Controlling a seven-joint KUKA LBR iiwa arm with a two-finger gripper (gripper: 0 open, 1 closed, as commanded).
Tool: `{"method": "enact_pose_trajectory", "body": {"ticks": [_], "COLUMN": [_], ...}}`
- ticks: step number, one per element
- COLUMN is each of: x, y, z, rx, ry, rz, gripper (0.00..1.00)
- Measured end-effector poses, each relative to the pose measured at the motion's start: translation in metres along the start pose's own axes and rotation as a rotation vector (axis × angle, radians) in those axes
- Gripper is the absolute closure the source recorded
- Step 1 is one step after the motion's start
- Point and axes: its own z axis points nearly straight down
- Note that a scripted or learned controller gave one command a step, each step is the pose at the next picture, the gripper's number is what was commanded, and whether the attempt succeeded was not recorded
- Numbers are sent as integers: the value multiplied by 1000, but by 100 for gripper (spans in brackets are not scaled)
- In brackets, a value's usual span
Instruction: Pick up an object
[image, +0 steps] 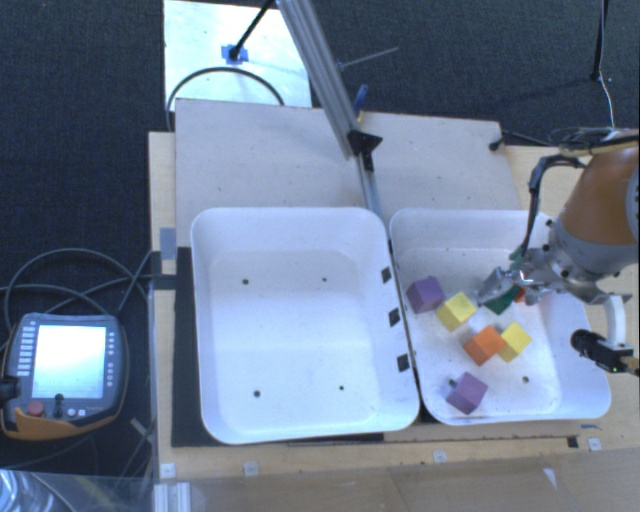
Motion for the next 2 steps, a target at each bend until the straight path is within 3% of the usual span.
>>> {"method": "enact_pose_trajectory", "body": {"ticks": [1, 2], "x": [-2, 0], "y": [3, 2], "z": [32, 25], "rx": [-14, -9], "ry": [-5, -2], "rz": [-1, -3], "gripper": [0, 100]}}
